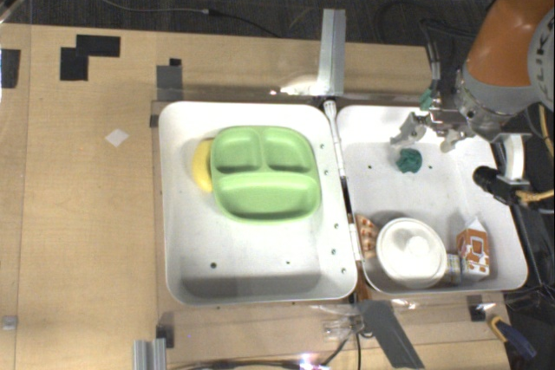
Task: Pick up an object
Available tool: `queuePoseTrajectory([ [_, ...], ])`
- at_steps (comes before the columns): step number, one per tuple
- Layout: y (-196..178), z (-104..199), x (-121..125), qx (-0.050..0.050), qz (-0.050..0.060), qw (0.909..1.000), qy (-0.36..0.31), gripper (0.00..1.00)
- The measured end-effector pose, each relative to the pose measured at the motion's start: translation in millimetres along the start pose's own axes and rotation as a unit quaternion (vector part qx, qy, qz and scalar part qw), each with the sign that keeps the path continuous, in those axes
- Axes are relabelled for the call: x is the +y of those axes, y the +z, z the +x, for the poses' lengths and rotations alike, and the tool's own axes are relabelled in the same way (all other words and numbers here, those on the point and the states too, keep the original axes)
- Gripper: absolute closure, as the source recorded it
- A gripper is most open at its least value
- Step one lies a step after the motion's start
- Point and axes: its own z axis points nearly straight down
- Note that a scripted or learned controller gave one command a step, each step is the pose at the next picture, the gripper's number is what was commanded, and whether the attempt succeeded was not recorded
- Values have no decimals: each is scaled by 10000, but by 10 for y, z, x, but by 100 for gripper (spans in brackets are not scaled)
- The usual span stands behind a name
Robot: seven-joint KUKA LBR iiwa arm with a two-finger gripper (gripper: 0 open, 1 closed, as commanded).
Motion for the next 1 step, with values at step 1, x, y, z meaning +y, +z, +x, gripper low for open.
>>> queuePoseTrajectory([
  [1,1175,-93,139,-1,-8,9992,392,0],
])
